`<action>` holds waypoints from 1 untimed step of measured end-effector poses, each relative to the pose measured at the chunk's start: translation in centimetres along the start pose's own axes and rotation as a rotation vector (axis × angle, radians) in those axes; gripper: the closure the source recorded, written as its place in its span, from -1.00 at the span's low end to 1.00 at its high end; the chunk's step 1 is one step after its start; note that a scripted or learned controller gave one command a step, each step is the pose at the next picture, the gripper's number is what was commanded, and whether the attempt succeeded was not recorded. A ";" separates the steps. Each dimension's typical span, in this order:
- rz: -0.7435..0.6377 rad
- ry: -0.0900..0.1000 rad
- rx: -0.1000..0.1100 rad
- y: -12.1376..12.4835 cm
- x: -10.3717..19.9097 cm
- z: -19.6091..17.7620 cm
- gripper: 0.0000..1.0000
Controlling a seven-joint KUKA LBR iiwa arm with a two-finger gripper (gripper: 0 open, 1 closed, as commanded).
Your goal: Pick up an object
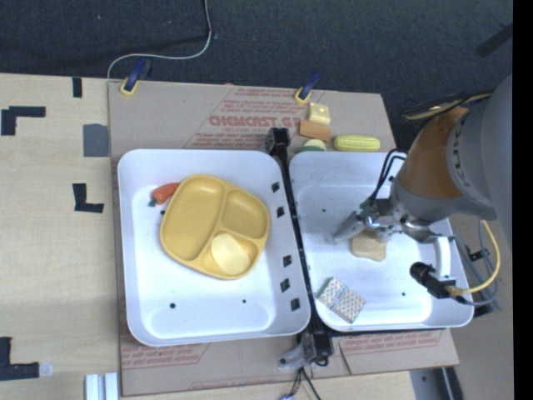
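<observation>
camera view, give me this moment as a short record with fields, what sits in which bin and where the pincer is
left bin: yellow divided plate with a pale round piece in one compartment; orange item partly hidden at the plate's upper left edge
right bin: tan chunk; patterned packet near the front edge
pincer: low in the right bin, right above the tan chunk; grip cannot be judged
behind the bins: yellow corn cob, tan block
</observation>
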State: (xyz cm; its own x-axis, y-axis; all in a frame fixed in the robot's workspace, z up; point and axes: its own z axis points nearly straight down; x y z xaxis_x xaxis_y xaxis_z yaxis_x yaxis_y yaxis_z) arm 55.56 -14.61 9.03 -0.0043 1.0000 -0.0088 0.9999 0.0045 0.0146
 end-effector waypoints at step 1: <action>0.003 0.005 -0.001 -2.3 -2.6 0.0 -1.00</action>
State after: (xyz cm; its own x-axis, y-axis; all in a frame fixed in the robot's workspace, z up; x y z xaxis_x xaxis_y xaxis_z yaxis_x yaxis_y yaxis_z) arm 53.24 -17.20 9.06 -0.0012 1.0000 -0.0037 0.9999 0.0013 0.0152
